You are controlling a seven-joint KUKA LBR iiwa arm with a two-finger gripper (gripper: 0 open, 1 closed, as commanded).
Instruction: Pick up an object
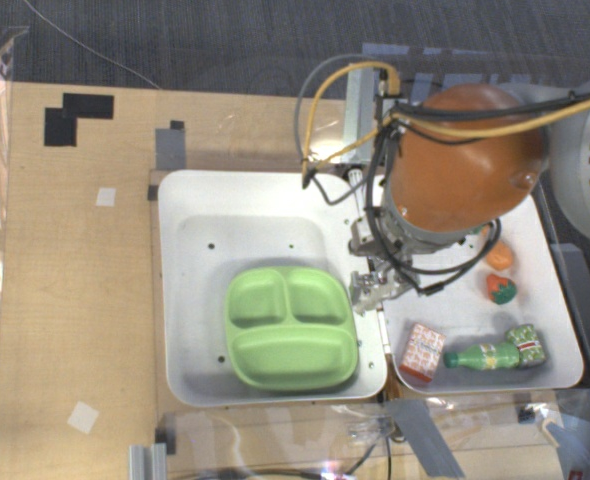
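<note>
Left bin: green divided plate [291, 326]. Centre: end effector [373, 290] low over the bin divide, its state indeterminable, nothing visibly held. Right bin: patterned box [422, 352], green bottle [487, 356], strawberry [501, 289]. Approach step; next, descend onto one object.

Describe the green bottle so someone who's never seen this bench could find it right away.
Look in the right white bin, near its front edge. The green bottle lies on its side there, between a pink patterned box and a small green box. It is the only long, narrow thing in that bin, with a label round its middle.
</note>
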